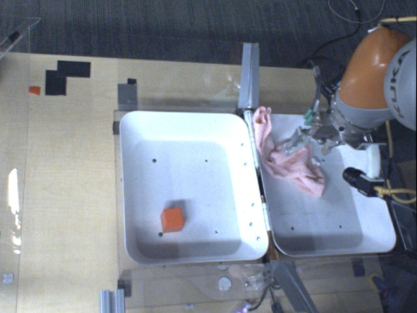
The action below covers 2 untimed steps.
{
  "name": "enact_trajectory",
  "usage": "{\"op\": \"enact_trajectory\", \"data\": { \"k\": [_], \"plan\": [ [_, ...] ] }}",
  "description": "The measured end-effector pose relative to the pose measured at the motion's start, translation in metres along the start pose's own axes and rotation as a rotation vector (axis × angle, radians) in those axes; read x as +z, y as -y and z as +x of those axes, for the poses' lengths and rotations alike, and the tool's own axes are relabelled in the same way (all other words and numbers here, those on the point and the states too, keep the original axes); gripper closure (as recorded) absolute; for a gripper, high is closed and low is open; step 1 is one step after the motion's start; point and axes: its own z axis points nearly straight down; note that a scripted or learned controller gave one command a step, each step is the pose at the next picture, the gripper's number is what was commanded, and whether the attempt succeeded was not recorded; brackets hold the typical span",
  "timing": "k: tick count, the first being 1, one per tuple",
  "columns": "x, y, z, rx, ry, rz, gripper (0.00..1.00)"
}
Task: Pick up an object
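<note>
A: Where do the fingers (311, 143) sit?

B: Low in the right bin (339, 230), at the pink cloth (290, 162); the cloth bunches directly beneath and beside them, one end draped up on the divider between the bins.

A: Closed on it?

B: The observer cannot tell; folds and metal blur together, so neither the spread nor any hold is readable.

A: Why aim there?

B: Likely because the cloth lies nearest the arm; the orange block (172, 220) sits far off in the left bin (140, 175), across the desk (65, 188).
</note>
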Motion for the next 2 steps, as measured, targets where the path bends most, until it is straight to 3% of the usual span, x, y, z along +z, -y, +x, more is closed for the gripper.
{"op": "enact_trajectory", "data": {
  "k": [1, 2],
  "plan": [
    [0.100, -0.009, -0.058, -0.070, 0.002, -0.007, 0.00],
    [0.104, 0.006, -0.053, -0.183, 0.005, -0.017, 0.00]
  ]
}}
